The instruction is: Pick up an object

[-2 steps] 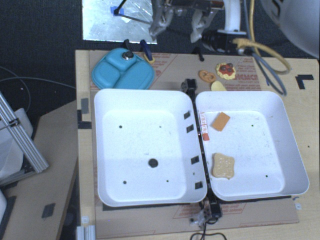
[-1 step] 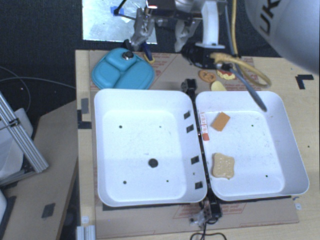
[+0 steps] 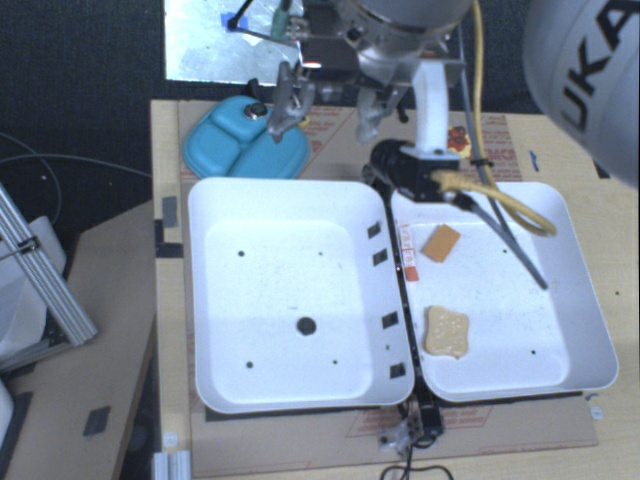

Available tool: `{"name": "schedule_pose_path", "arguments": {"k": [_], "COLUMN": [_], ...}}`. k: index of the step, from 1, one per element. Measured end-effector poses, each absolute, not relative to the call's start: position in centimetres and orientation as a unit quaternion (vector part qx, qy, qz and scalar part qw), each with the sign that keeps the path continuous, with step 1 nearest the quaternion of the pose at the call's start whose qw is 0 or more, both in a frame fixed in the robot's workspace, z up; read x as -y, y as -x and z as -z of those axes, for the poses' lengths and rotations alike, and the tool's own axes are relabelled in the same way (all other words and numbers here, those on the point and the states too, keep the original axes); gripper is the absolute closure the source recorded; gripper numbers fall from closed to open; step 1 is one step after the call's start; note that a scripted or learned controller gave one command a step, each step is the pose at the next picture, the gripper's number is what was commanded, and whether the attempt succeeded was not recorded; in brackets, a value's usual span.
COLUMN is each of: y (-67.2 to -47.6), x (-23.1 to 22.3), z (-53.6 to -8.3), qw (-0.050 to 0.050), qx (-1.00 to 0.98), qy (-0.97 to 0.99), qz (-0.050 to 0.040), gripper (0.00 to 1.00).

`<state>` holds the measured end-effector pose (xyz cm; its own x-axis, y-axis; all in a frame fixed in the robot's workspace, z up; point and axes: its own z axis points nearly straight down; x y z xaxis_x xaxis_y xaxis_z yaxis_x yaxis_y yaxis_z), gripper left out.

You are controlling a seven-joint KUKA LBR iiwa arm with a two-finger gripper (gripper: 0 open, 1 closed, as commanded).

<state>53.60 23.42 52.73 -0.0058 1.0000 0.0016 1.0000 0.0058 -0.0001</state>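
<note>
Right bin (image 3: 585,353): holds 2 flat pieces. Pale biscuit-like slab (image 3: 447,331), near centre divider: looks light, stiff, possibly crumbly; pinch across short edges. Orange tile (image 3: 441,242), above it: light, rigid. Tool (image 3: 327,106): fingers apart, raised beyond bins, carrying nothing.

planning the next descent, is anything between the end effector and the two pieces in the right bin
Nothing visible blocks it. The end effector hangs open above the far edge of the bins. The orange block and tan biscuit-shaped piece lie apart on the right bin's floor, uncovered. A yellow cable and thin rod cross the bin's far side, beside the block.
</note>
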Motion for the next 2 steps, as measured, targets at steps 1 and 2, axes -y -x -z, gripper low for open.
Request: {"name": "schedule_pose_path", "arguments": {"k": [1,2], "y": [-61.5,-58.7], "x": [-17.7,-23.8], "z": [-48.7,-49.9], "qw": [-0.001,0.000], "qx": [0.705,0.710], "qy": [0.709,0.704], "qz": [-0.0011,0.0018], "gripper": [0.00,0.00]}}
